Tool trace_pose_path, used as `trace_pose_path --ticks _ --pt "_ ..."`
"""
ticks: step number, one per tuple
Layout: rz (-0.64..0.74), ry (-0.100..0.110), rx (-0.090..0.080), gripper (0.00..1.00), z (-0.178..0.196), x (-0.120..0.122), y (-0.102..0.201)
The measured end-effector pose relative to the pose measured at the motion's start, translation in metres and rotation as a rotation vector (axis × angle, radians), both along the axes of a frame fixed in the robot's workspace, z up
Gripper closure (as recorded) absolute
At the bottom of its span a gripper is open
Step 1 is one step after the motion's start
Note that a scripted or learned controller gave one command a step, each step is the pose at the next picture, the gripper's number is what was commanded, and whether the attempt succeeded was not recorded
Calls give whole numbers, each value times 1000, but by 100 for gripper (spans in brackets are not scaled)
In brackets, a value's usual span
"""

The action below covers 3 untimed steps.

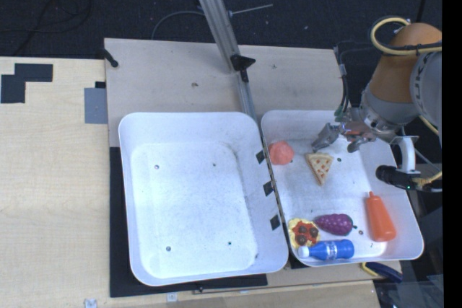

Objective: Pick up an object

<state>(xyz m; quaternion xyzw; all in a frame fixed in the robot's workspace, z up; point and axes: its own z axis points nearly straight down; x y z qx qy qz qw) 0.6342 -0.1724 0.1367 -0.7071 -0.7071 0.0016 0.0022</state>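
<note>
From the overhead camera, nothing is lifted yet: my tool (339,137) hangs above the far part of the right bin (411,245), its two dark fingers spread wide with nothing between them, so the pick is all still to do. I take the right bin as my landmark. Just below the tool, near the bin's middle, lies a pizza wedge (320,167), a flat tan triangle with a dull crust look. Toward the bin's left wall sits a pink ball (281,153), round and matte. Along the near edge lie a glossy purple grape bunch (335,223), a small red-and-yellow toy (303,232) I cannot name, and a blue bottle (330,250) on its side, smooth plastic. By the right wall rests an orange bottle (379,216), tapered and shiny. Left of this bin stands the left bin (137,155), white and speckled.
</note>
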Motion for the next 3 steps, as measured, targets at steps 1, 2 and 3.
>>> trace_pose_path --ticks 1,2,3 --pt "1 -1 0 0 -48 -1 1" --pt "1 -5 -1 100 -35 0 0" --pt "0 -10 -2 100 27 -2 0"
